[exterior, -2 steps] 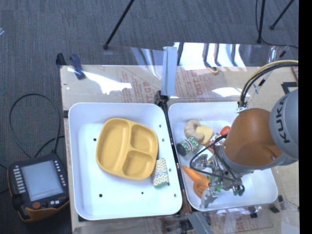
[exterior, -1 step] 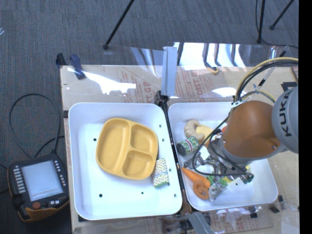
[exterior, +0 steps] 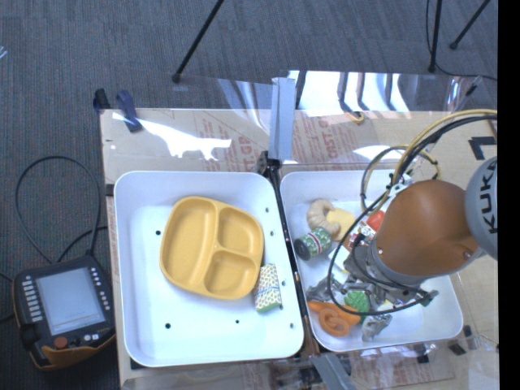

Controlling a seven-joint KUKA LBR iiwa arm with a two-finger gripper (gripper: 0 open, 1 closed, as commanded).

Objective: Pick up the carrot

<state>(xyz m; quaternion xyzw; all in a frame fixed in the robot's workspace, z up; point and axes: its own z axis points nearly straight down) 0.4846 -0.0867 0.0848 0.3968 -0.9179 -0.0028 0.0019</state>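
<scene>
- Nearest us, along the front wall of the right bin (exterior: 455, 323), we see the carrot (exterior: 331, 318). It is an orange piece curled into a loop, so we cannot give it a clear long axis or say which way it points; its bulk runs roughly left to right, parallel to that front wall.
- Little room lies between the carrot and the bin's front rim. The divider between the bins stands close on its left, and a small grey object (exterior: 375, 326) sits just to its right.
- Directly above the carrot and touching or nearly touching it, we see a green item (exterior: 356, 301), half under cables.
- The gripper (exterior: 363, 287) hangs over this cluster, masked by the arm's orange band (exterior: 422, 226) and cabling. We cannot tell how its fingers stand, nor whether anything is between them.
- Farther back in the right bin lie a green-labelled can (exterior: 314, 242) on its side, a beige lump (exterior: 318, 212) and a pale yellow piece (exterior: 341, 220), crowding the left half.
- In the left bin (exterior: 130, 218) a yellow divided plate (exterior: 213, 248) takes the middle, with a patterned pouch (exterior: 268, 288) touching its near right edge. Open floor rings the plate.
- A teach pendant (exterior: 63, 303) rests off the bench at far left.
</scene>
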